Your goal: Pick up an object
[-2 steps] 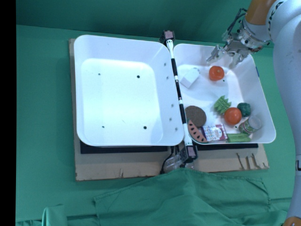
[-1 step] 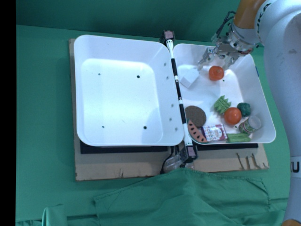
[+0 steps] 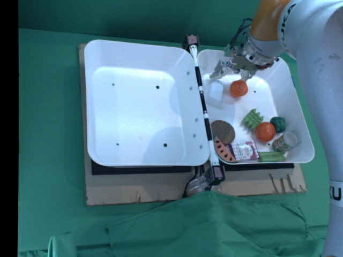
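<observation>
Two metal fingers of the gripper (image 3: 231, 74) hang spread apart with nothing between them, over the far end of the right bin (image 3: 296, 107), one tip above a pale, whitish cup-like object (image 3: 215, 91) and the other just beside a small round orange-red tomato (image 3: 239, 88). Nearer the front of that bin lie a brown disc (image 3: 222, 131), a watermelon slice (image 3: 224, 150), a pink carton (image 3: 245, 151), a green ridged piece (image 3: 251, 119), an orange ball (image 3: 265, 131) and a small can (image 3: 285, 142). Beside it on the left sits the left bin (image 3: 142, 103), on the green cloth (image 3: 48, 143).
</observation>
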`<state>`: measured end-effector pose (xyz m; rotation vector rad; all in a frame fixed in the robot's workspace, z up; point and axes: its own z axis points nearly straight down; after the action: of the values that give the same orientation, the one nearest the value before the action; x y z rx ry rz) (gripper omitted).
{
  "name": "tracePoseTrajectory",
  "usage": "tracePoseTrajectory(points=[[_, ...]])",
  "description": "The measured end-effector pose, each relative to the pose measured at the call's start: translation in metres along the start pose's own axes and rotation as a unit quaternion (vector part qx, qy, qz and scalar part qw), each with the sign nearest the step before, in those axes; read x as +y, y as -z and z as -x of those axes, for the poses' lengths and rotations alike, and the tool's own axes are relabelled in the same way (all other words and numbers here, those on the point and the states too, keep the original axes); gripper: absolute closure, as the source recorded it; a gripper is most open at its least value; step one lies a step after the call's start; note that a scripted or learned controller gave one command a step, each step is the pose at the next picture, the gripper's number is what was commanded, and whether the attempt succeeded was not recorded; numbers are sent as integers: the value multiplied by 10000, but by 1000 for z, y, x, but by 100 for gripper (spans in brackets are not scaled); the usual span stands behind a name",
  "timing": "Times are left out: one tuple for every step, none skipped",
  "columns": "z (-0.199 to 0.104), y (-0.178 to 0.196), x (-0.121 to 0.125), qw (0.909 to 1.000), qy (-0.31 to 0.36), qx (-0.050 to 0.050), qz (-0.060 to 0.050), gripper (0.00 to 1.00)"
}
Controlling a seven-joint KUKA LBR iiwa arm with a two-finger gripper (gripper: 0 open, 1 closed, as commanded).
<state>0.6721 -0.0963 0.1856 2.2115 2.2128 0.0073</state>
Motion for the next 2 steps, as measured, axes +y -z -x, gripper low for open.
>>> tracePoseTrajectory(points=[[21,0,-31,10000,-22,9,15,0],[22,15,-28,10000,-31,-6,64,100]])
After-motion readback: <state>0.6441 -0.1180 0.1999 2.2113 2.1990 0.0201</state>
